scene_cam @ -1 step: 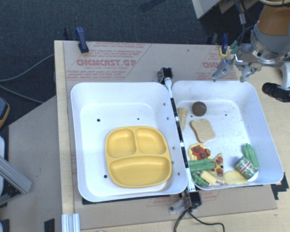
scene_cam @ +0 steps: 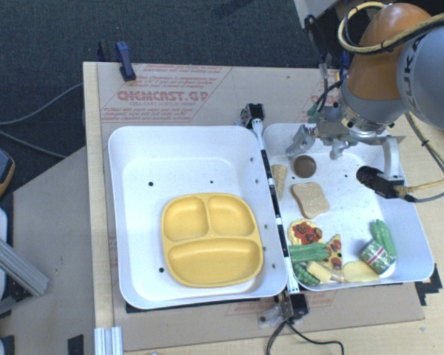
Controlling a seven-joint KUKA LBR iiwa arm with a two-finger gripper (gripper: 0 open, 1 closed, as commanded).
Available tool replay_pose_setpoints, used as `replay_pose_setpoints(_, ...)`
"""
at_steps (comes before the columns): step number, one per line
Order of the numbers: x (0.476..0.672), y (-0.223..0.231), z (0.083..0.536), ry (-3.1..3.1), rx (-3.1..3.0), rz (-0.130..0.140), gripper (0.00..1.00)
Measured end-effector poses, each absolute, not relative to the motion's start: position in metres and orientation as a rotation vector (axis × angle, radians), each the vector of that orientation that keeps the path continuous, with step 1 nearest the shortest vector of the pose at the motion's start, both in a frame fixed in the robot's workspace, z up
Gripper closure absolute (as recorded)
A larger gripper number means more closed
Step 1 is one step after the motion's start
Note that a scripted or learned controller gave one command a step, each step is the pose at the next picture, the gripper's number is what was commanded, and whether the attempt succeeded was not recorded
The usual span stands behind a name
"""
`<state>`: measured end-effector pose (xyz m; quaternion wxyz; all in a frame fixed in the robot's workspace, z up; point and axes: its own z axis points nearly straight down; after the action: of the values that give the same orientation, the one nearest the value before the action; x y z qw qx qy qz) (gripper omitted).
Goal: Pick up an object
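The right bin (scene_cam: pixel 422 231) holds the candidate objects: a round brown cookie-like piece (scene_cam: pixel 304 166) near its upper left, a slice of toy bread (scene_cam: pixel 311 199) just below it, and a pale wedge (scene_cam: pixel 280 177) against the left wall. Along the near edge lie a pizza slice (scene_cam: pixel 306 232), green bean pods (scene_cam: pixel 308 253), a yellow banana-like piece (scene_cam: pixel 359 273), a small green-labelled can (scene_cam: pixel 376 257) and a green pepper-like piece (scene_cam: pixel 383 235), crowded together. The gripper (scene_cam: pixel 320 140) hangs over the bin's upper end, just above and right of the brown piece; whether it is parted or closed cannot be determined, and nothing is seen in its grasp. The left bin (scene_cam: pixel 133 168) contains a yellow divided plate (scene_cam: pixel 211 239).
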<state>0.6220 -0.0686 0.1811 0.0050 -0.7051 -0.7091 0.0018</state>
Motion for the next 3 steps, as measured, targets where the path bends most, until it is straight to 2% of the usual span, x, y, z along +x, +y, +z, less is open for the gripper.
replay_pose_setpoints(1, 0.643, -0.101, 0.083, -2.214, -2.219, 0.01, 0.0)
replay_pose_setpoints(2, 0.668, -0.098, 0.085, -2.225, -2.222, -0.003, 0.0)
replay_pose_setpoints(3, 0.667, -0.092, 0.085, -2.223, -2.22, 0.0, 0.0)
